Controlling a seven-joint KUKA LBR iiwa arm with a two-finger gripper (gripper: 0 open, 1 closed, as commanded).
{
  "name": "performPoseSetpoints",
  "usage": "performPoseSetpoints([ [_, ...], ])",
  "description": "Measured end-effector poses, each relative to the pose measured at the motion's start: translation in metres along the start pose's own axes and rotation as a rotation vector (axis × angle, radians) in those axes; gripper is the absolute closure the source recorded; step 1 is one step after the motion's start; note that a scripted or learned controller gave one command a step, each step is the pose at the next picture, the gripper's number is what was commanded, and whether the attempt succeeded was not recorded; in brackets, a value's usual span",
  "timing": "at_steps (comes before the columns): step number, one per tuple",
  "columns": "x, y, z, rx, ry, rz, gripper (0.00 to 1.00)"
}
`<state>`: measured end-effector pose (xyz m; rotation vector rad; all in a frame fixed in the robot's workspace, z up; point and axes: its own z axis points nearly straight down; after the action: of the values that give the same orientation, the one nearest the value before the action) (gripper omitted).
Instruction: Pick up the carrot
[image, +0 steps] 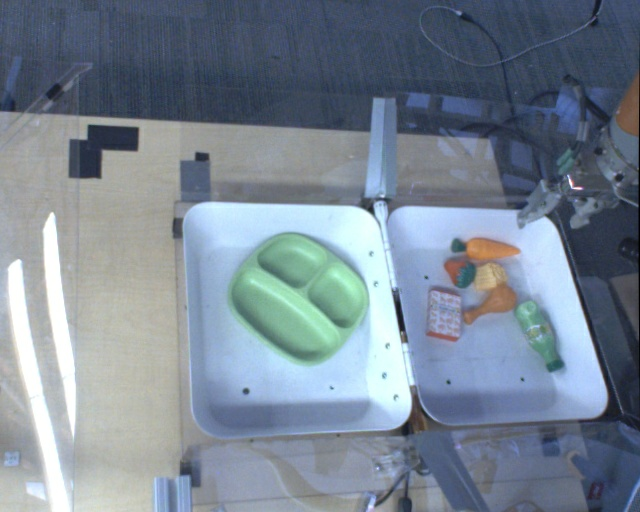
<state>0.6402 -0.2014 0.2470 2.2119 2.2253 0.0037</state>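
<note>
The carrot (490, 249) is orange with a green top at its left end. It lies flat near the back of the right bin (575, 390), just above a cluster of toy food. My gripper (558, 208) hangs over the bin's back right corner, up and to the right of the carrot and apart from it. Its fingers (531, 208) are spread open, and nothing is between them.
Right below the carrot lie a small red-orange piece (457, 270), a yellow corn piece (488, 277), a brown drumstick (490, 303), a red and white box (444, 313) and a green bottle (537, 335). The left bin (210, 400) holds a green divided plate (298, 296).
</note>
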Motion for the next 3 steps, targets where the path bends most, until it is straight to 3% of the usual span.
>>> performPoseSetpoints([
  [1,-0.002,0.017,0.123,0.001,0.000,0.019,0.00],
  [2,0.011,0.018,0.154,-0.012,-0.005,-0.229,0.00],
  [3,0.009,0.020,0.138,-0.017,-0.012,-0.231,1.00],
])
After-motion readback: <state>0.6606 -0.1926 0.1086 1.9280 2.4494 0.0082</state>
